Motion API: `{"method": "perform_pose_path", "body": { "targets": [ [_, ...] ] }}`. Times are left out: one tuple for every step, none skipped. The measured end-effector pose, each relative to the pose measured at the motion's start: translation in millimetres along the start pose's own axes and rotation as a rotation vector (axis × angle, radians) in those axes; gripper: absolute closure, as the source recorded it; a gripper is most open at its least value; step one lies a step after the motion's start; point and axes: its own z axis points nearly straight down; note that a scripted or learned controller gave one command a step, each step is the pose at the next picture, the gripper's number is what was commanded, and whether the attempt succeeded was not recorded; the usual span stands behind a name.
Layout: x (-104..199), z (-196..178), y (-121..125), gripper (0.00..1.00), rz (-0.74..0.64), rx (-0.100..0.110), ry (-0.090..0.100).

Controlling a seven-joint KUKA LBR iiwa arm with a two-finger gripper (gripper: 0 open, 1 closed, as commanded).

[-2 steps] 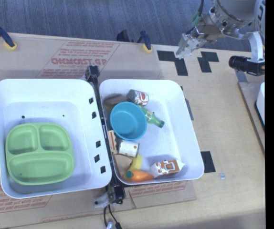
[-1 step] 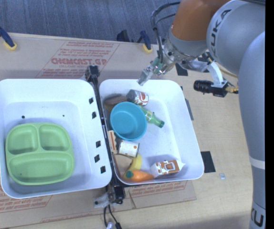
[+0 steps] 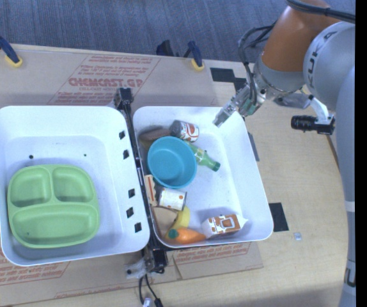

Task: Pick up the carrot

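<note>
Lying near the front edge of the right bin (image 3: pixel 254 171), the carrot (image 3: pixel 187 236) is seen on its side, its green end pointing left, just below a banana (image 3: pixel 182 218) and just left of a small orange-and-white carton (image 3: pixel 222 224). Above these, a white can (image 3: pixel 172 199) is found beside a blue bowl (image 3: pixel 171 162), with a green bottle (image 3: pixel 206 160) at the bowl's right and a red-labelled can (image 3: pixel 185 130) behind it. The gripper (image 3: pixel 224 116) is held over the bin's back right corner, well apart from the carrot, with nothing visibly between its fingers (whether they are spread or pressed together cannot be told at this size). The grey arm (image 3: pixel 327 62), orange-banded above the wrist, is seen reaching in from the right. A green divided plate (image 3: pixel 53 204) is seated in the left bin (image 3: pixel 17 123).
</note>
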Motion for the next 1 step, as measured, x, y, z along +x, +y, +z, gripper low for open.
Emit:
{"method": "perform_pose_path", "body": {
  "targets": [
    [43.7, -3.4, -58.4, 1.00, -0.494, -0.004, -0.006]
  ]
}}
